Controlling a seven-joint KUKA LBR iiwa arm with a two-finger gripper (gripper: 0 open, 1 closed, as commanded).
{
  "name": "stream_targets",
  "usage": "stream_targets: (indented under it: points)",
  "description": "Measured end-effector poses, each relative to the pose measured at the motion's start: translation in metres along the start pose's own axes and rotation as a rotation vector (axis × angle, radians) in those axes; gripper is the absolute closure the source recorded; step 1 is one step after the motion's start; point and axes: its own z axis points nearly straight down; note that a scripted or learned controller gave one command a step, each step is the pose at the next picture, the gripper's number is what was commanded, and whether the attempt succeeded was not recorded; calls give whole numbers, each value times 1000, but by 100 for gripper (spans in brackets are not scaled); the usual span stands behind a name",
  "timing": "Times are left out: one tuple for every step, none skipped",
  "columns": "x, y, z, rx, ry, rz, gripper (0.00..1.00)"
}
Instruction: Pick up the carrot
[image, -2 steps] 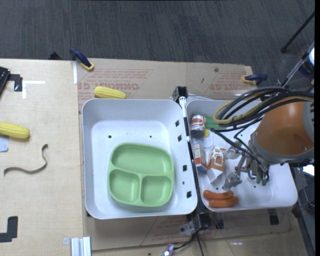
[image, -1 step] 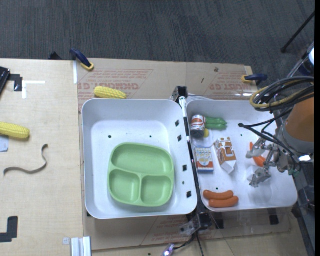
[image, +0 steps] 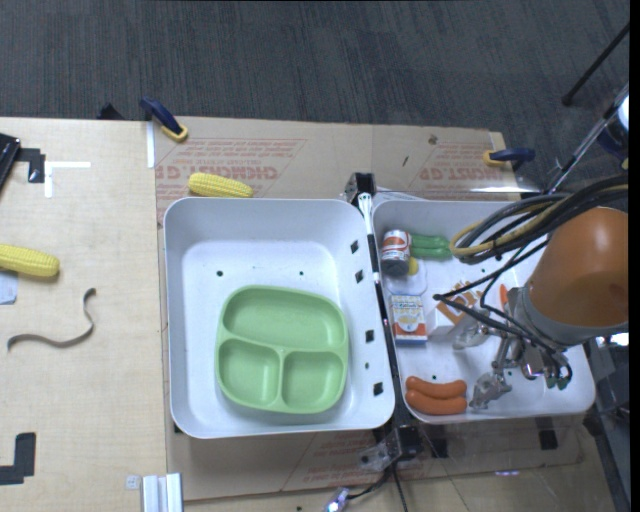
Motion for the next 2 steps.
stream_targets:
  points:
    - [-15,-85,-1,2,-4,-81,0]
    - [-17,-82,-10,-2,-8,-84,100]
